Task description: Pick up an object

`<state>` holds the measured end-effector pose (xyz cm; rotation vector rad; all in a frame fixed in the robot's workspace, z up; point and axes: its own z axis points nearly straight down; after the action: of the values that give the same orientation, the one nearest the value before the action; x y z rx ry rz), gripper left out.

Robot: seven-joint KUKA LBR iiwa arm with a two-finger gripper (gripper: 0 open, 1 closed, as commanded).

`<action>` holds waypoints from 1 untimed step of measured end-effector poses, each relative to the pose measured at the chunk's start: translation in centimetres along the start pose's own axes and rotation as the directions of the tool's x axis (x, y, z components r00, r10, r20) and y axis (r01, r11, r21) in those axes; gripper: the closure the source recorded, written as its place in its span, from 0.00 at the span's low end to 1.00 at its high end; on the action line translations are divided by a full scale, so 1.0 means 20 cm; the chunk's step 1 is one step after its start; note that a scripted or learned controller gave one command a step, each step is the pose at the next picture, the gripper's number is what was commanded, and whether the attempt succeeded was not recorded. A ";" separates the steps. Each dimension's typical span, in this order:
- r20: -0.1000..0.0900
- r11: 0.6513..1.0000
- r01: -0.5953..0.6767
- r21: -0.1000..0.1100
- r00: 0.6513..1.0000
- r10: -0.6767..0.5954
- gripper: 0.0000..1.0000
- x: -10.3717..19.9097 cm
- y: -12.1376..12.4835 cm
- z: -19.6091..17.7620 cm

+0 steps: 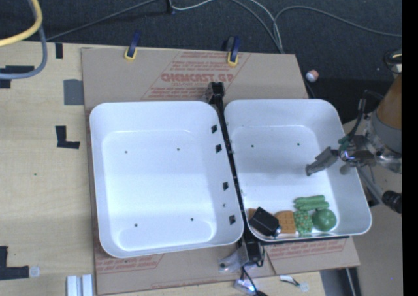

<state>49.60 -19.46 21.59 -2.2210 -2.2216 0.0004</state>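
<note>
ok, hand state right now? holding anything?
Hand: over the right bin, nothing visible in it; open or closed cannot be told.

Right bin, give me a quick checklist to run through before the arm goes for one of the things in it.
1. Things to pick are in the right bin: ok, a black block, orange piece and green toys sit at its near edge.
2. Gripper above that bin: ok.
3. Gripper over the things: not ok, it is farther back.
4. Nothing held yet: ok.
5. Fingers open enough: cannot tell.
6. Room to grasp: not ok, things crowd together against the wall.
</note>
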 end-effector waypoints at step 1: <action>0.000 1.000 0.000 0.000 1.000 0.000 1.00 0.00 0.00 -0.05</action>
<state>49.60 -19.45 22.59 -2.2208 -2.2220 0.0005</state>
